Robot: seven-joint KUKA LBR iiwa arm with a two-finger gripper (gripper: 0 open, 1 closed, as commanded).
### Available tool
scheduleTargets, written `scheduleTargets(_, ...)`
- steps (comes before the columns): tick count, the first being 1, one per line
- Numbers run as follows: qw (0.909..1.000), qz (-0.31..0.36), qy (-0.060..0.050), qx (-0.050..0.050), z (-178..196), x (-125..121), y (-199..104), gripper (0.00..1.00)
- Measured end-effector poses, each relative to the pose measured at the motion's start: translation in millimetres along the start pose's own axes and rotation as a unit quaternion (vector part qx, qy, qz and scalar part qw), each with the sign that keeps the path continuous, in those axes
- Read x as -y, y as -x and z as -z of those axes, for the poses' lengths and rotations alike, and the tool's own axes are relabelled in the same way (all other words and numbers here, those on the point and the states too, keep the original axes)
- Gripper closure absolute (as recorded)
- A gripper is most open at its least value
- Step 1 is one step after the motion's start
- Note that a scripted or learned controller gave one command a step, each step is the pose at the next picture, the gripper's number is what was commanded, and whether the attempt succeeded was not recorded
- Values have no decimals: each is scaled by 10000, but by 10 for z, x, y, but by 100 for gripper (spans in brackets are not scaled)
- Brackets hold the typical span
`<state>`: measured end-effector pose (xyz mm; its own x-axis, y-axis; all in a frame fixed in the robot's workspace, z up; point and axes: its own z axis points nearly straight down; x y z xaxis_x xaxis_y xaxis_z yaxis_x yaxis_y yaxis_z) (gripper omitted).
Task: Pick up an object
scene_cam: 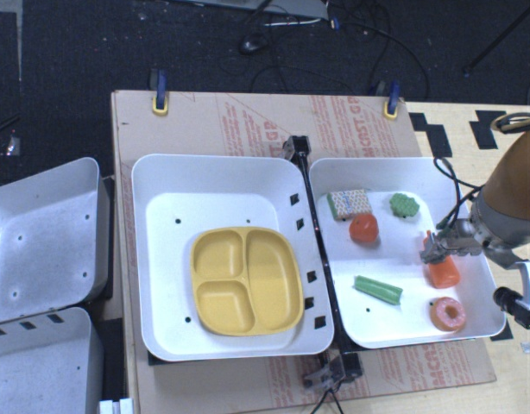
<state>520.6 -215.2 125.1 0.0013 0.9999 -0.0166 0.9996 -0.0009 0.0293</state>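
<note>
The right bin [334, 317] holds several small objects. A speckled block [350, 203] and a green knobbly piece [405, 205] lie at the back, with a red round fruit [363, 229] just in front of the block. A green stick [378, 289] lies near the middle, and a pink-orange ring [448, 314] sits at the front right. My gripper [437, 248] reaches in from the right and hangs over the bin's right side, directly above and touching or nearly touching an orange block [444, 273].
The left bin [161, 197] holds a yellow divided plate [246, 279]. A black divider [315, 231] runs between the bins. Two white trays [41, 231] lie off the bench at the left. Cables trail along the arm at the right.
</note>
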Motion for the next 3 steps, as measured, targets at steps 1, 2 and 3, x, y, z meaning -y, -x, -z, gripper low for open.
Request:
scheduleTargets(1, 9999, 26, -115, -70, 596, -113, -12, 100)
scheduleTargets(2, 9999, 23, -119, -71, 1104, -142, -2, 100)
scheduleTargets(3, 9999, 21, -145, -78, 1045, -146, -4, 100)
